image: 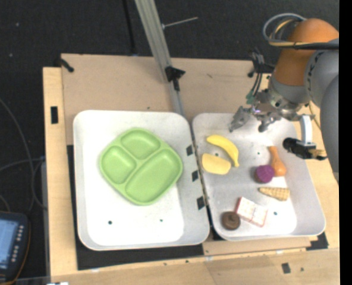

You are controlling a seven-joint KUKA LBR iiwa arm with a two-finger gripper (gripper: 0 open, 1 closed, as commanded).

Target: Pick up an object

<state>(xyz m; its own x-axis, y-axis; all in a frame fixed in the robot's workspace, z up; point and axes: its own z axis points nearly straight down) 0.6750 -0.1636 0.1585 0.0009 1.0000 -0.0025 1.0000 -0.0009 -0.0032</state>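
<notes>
My gripper [251, 120] hangs over the far edge of the right bin [310, 218], fingers spread open with nothing between them. Below it in that bin lie a yellow banana [225, 148] and a pale yellow lemon-like piece [215, 164]. Further right are an orange carrot [276, 160], a purple fruit [264, 173] and a waffle cone [275, 193]. Near the front lie a small white-and-red box [251, 211] and a brown doughnut [230, 220]. The gripper is above and behind the banana, not touching anything.
The left bin [93, 218] holds a green divided plate [141, 165]. A metal pole [154, 34] slants up from between the bins at the back. The grey arm with its orange band [301, 52] fills the upper right. A tablet [3, 242] sits at the lower left off the bench.
</notes>
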